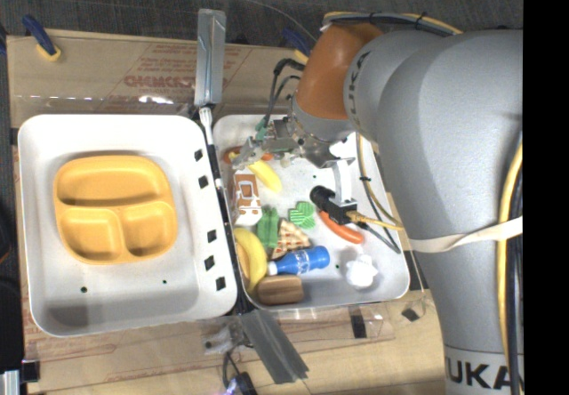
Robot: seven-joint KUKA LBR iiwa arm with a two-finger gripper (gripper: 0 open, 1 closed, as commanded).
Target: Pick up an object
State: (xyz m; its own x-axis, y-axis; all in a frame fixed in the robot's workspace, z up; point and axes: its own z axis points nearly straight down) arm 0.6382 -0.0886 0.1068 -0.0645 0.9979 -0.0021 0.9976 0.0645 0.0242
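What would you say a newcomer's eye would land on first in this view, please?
Probably the big grey arm with its orange band, filling the right side and reaching over the right bin. Next, the yellow divided tray lying alone in the left bin. Then the right bin's colourful jumble: a banana, a blue bottle and a pizza slice near its front.

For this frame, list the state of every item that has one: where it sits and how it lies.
Yellow tray: upright, in the left bin.
Blue bottle: on its side, right bin.
Banana: flat along the right bin's left wall.
Pizza slice: flat, beside the bottle.
Carrot: flat, right bin.
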